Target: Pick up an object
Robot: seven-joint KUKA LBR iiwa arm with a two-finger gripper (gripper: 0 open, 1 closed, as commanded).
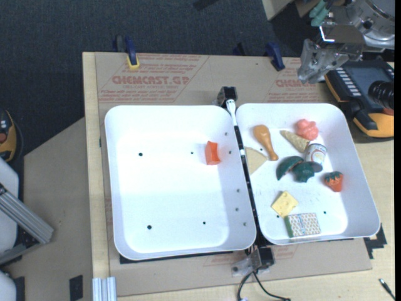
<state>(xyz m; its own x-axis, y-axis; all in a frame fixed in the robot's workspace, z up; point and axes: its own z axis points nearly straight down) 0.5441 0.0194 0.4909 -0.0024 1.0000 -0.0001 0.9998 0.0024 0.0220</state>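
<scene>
Where "CHEMCAST" is printed on the worktop point(156, 79) behind the bins, the gripper point(311, 72) hovers; its state cannot be determined.

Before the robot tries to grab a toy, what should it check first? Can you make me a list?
1. Is there something to grab? Ok: the right bin holds many toys, such as a drumstick, a strawberry and a yellow cheese piece; the left bin holds one orange block.
2. Is the pincer above a toy? Not ok: it sits up past the right bin's far edge.
3. Is the pincer open and ready? Cannot tell.
4. Is the pincer free of toys? Ok: nothing shows in it.
5. Is there an easy toy standing alone? Ok: the orange block has no neighbours.
6. Are some toys crowded? Not ok: the green toys touch each other.
</scene>
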